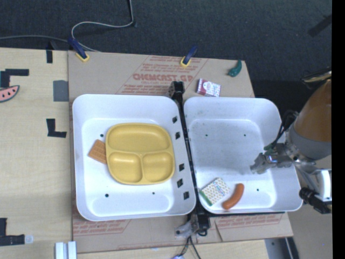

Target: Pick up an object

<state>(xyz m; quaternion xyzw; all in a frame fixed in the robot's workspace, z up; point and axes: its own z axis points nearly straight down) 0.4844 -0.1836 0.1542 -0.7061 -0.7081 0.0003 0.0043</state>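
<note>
Dark carpet (226,15) lay beyond a bench whose brown cardboard sheet (156,74) carried two shallow white bins side by side. In the left bin (86,144) sat a yellow divided tray (141,152) with three compartments, and a tan waffle-like square (98,151) poked out from under its left edge, touching it. The right bin (232,117) held two things near its front wall: a small patterned packet (215,191) at the front left corner and an orange-red sausage (233,196) just beside it on the right, lying at a slant. The grey arm with its orange band (318,117) reached in over the right rim of that bin, and the gripper (264,163) sat low by the right side of the bin floor, apart from the sausage and the packet; nothing showed between its tips, and whether they were spread or closed I could not tell. Behind the bins, on the cardboard, lay a small red-and-white carton (208,88), a teal clip (235,68), and two yellow-and-blue clamps (80,50) at the sheet's back edge, with a black cable (129,4) trailing off across the carpet.
</note>
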